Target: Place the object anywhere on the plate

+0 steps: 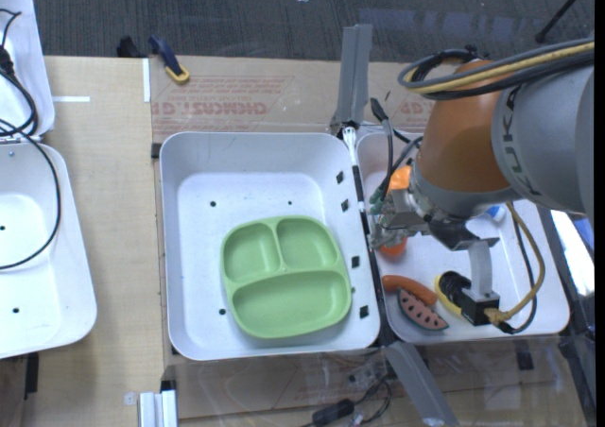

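**Arm low over the right bin, green plate alone in the left**

Nearest the camera, the grey and orange arm is seen reaching in from the right and covering much of the right bin. Its gripper is lowered near that bin's left wall, but whether the fingers are spread or pressed together cannot be told, since the wrist hides them. Just beside the gripper an orange-red object is seen; nothing can be made out between the fingers. Along the bin's front edge one watermelon slice lies, with one orange carrot-like piece touching its upper side.

One green three-compartment plate is set in the left bin, towards the front wall, with bare white floor left behind it and to its left. Two bins are counted, side by side, their inner walls touching.
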